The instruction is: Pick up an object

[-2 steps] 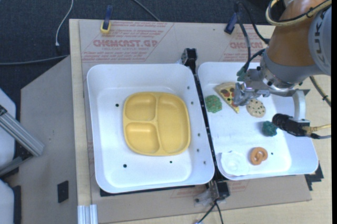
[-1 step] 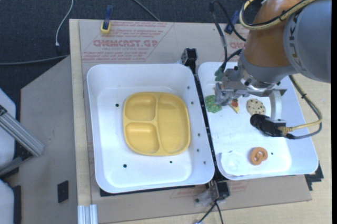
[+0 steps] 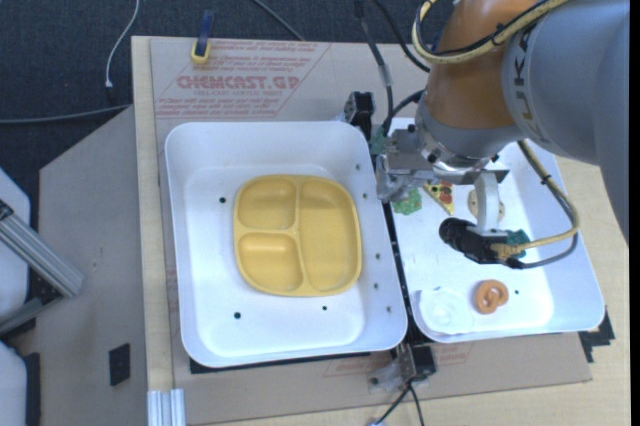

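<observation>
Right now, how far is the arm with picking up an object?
Nothing looks picked up yet. The gripper is low over the right bin, near a small green object at its left edge; whether it grips it cannot be told. The orange ring lies untouched, and the yellow tray sits in the left bin.

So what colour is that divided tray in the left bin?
Pale yellow; the divided tray shows plainly in the camera view.
</observation>
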You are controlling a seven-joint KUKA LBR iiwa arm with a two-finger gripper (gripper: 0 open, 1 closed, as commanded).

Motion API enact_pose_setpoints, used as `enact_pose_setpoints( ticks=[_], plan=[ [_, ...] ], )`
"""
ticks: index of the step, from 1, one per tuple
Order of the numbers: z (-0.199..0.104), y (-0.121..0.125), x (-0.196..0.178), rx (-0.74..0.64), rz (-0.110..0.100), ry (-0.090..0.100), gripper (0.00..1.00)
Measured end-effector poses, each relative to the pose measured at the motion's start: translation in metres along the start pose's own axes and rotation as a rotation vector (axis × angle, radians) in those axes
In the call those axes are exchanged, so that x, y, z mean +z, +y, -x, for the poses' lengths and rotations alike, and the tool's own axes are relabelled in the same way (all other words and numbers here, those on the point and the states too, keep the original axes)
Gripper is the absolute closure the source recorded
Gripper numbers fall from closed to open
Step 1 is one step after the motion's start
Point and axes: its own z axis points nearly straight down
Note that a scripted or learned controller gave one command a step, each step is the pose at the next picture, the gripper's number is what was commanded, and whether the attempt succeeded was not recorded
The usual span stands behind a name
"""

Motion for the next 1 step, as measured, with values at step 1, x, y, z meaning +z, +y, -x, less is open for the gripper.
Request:
enact_pose_setpoints(
  ticks=[1],
  plan=[
    [-0.0444, 0.0011, 0.0018, 0.002, -0.001, -0.001, 1.00]
  ],
)
